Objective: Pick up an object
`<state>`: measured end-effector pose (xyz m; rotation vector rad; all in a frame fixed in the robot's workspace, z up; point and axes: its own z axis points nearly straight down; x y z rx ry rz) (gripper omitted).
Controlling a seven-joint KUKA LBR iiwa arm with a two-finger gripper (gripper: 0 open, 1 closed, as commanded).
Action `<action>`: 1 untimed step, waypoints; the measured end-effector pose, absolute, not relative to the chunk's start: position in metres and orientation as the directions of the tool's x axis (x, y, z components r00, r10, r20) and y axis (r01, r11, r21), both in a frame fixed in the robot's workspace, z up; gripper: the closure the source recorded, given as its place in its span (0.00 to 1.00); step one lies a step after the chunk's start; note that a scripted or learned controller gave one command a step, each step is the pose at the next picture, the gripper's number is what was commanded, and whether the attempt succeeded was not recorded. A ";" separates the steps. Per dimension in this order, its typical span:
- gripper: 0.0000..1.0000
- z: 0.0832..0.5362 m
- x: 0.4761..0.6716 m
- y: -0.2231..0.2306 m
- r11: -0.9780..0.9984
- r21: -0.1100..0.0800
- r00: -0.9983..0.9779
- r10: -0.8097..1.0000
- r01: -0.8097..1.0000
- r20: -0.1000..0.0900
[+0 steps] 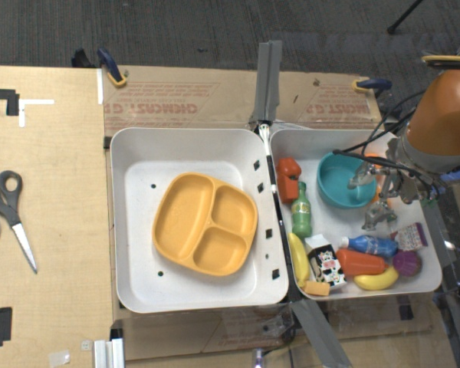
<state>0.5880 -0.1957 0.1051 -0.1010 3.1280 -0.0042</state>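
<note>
My gripper (370,198) hangs over the right bin (433,278), at the right rim of a teal bowl (339,184). Its two metal fingers (360,178) stand apart with nothing between them, so it is open. Just below it lie a blue bottle (372,244), a red-orange toy carrot (360,264), a yellow banana (376,280) and a purple fruit (407,264). Along the bin's left side sit a red item (288,169), a green bottle (301,215), a second banana (298,257) and a cow-print carton (326,264).
A yellow divided plate (205,223) lies in the left bin (126,205). Scissors (12,215) rest on the wooden bench at far left. Blue clamps (112,67) hold cardboard behind the bins. A purple-white packet (411,238) lies near the right wall.
</note>
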 end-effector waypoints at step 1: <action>0.00 0.093 0.593 -0.140 1.000 0.001 -1.000 -0.010 -0.010 -0.003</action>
